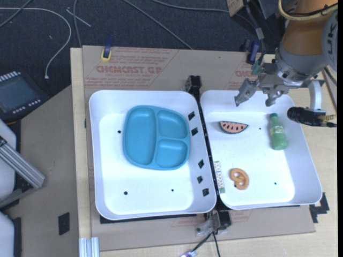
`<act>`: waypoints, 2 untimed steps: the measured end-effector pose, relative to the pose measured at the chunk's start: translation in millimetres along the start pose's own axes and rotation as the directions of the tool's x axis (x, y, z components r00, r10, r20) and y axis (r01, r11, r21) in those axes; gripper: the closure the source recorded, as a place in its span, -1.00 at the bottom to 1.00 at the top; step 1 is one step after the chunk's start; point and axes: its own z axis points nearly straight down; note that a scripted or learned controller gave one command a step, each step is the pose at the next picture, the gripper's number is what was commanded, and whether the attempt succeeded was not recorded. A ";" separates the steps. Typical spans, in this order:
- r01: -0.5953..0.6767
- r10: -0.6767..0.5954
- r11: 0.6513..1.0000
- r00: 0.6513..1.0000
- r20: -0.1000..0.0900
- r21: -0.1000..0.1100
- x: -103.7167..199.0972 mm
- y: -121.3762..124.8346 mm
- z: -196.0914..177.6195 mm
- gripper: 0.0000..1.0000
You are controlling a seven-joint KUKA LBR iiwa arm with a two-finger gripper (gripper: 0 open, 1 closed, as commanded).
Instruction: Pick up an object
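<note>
My claw (259, 95) hangs open and empty above the right white bin's (300, 189) far edge, near the watermelon-slice toy (233, 127).

I see the counter (161, 63), topped with printed cardboard, carrying two white bins side by side: left bin (104, 159), right bin (300, 159).
</note>
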 end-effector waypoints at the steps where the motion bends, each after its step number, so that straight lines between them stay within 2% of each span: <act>1: 0.002 -0.002 1.000 1.000 0.001 -0.014 0.2 2.2 -7.9 -1.00; 2: 0.002 -0.002 1.000 1.000 0.001 -0.007 2.2 4.4 55.2 -1.00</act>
